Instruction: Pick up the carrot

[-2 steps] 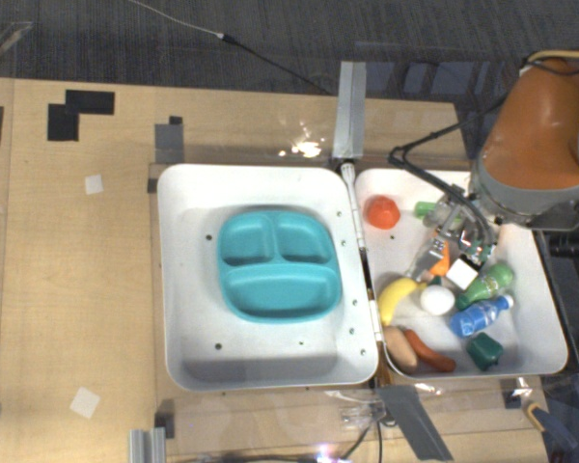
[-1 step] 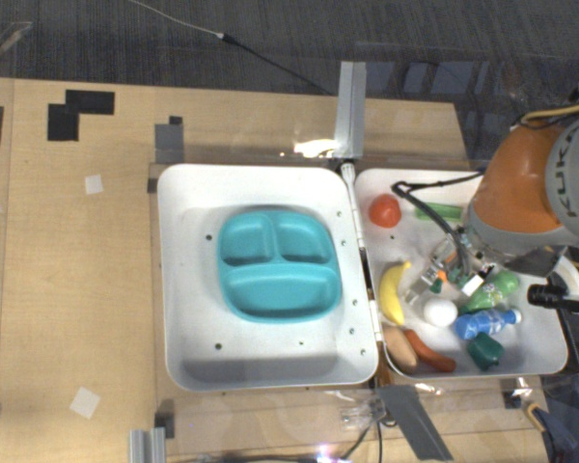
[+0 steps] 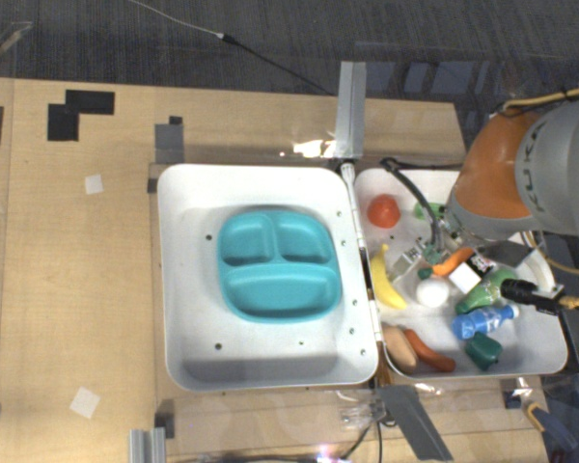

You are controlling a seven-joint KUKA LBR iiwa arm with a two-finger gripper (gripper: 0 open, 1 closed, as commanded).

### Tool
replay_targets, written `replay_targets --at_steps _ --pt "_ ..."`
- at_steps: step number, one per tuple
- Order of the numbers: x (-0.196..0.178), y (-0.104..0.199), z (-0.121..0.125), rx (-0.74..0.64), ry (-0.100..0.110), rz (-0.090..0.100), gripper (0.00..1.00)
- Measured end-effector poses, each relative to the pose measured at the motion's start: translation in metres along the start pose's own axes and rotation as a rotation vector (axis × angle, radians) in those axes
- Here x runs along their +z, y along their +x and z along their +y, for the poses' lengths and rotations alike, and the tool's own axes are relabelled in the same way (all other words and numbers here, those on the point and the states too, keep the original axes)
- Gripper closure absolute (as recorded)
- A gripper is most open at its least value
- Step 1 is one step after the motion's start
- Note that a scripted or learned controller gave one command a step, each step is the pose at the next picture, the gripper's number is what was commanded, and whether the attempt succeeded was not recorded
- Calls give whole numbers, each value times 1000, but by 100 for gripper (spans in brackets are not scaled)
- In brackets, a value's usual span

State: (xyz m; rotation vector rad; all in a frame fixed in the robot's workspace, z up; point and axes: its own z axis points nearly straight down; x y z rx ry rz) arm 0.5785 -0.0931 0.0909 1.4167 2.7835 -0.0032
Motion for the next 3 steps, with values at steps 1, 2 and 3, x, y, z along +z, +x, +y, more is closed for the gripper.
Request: replay_targets --at_steps 1,2,3 --pt "2 -21 -44 149 -4 9 0" --pt "-11 -23 -40 138 -11 2 100" --pt "-99 66 -9 222 -5 12 100"
